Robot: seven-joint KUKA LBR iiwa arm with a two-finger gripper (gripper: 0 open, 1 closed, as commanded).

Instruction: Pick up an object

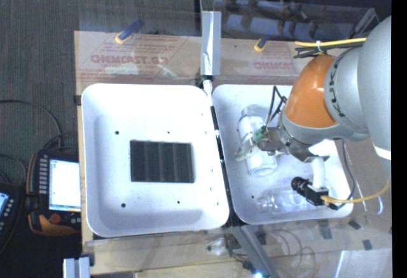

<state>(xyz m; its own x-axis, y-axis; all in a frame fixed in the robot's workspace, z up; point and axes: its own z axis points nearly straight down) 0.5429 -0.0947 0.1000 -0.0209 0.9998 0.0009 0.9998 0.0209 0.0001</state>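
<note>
Hand [266,138] low in right white bin [224,143] | grip: cannot tell | clear plastic cup [261,163] just below hand | nothing lifted yet

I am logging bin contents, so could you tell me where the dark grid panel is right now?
The dark grid panel lies flat at the middle of the left bin in the camera view.

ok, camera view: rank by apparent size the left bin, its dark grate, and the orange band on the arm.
1. left bin, clearly largest.
2 and 3. dark grate and orange band look alike; the band sits nearer the camera, so I won't rank them.
</note>
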